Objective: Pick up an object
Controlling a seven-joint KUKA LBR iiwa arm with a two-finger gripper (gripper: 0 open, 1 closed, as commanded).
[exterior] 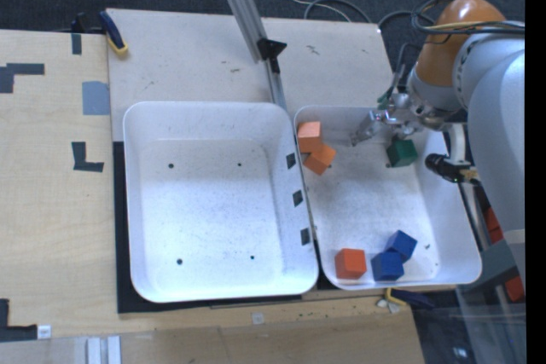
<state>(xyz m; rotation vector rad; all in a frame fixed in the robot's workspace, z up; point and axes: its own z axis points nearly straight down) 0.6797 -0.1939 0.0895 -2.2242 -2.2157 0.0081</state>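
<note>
My gripper [386,122] hangs over the far right part of the right bin [444,273], at the end of the grey arm with its orange band [461,17]. A dark green block [401,153] lies just in front of and below the gripper, close to it; whether they touch I cannot tell. Two orange blocks [309,132] [320,158] sit at the bin's far left. Near the front lie an orange cube [350,262] and two blue blocks [401,244] [386,266], close together.
The left bin [136,183] stands beside the right one, sharing a raised middle wall. A slanted metal rail [243,0] reaches in from the back toward the gap between the bins. Cables lie behind the right bin.
</note>
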